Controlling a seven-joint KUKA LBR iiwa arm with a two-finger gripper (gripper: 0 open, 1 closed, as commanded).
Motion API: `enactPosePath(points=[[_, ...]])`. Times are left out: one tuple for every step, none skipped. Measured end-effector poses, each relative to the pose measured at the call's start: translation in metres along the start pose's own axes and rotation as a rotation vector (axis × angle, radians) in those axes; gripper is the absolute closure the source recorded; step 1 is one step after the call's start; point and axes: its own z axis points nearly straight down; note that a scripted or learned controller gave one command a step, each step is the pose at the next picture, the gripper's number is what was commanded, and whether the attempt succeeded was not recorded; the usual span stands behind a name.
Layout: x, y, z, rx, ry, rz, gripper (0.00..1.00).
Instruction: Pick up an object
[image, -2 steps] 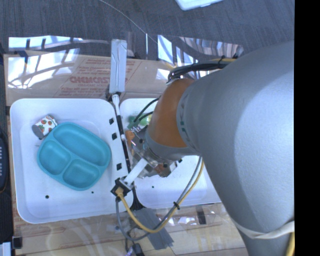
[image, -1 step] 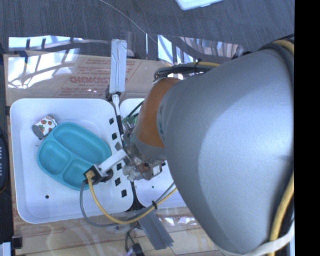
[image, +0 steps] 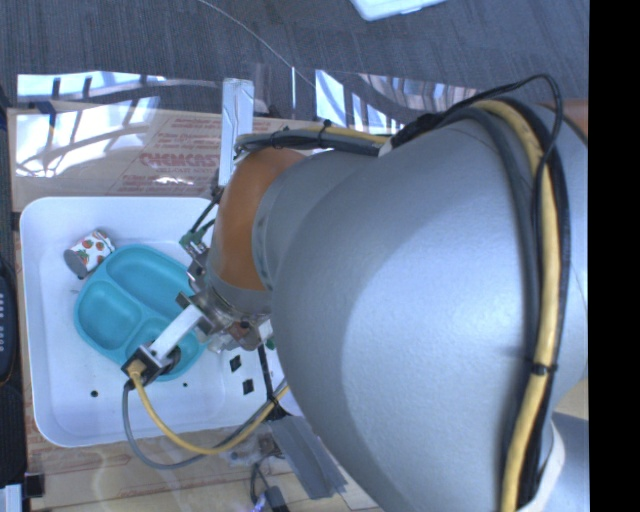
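Note:
A blue divided plate (image: 125, 300) lies in the left white bin (image: 50, 400), toward its left half. A small object with a strawberry print (image: 90, 251) rests just beyond the plate's far left rim. The grey arm with its orange band (image: 245, 225) reaches over the bin from the right. My gripper (image: 207, 332) hangs below the wrist over the plate's right edge, mostly hidden by the arm. A white bracket with a yellow cable plug (image: 150, 362) sticks out over the plate's near edge.
The arm's large grey body (image: 420, 320) covers the right side of the view, including the other bin. A yellow cable (image: 170, 435) loops over the bin's near rim. Printed cardboard (image: 150, 150) lies behind the bin.

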Motion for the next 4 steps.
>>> enactPosePath(points=[[0.026, -0.041, 0.006, -0.001, 0.001, -0.104, 1.0], [0.039, -0.05, -0.018, 0.0, 0.0, -0.089, 1.0], [0.116, -0.035, -0.01, -0.002, 0.002, 0.186, 1.0], [0.061, -0.071, -0.018, -0.002, 0.001, 0.371, 1.0]])
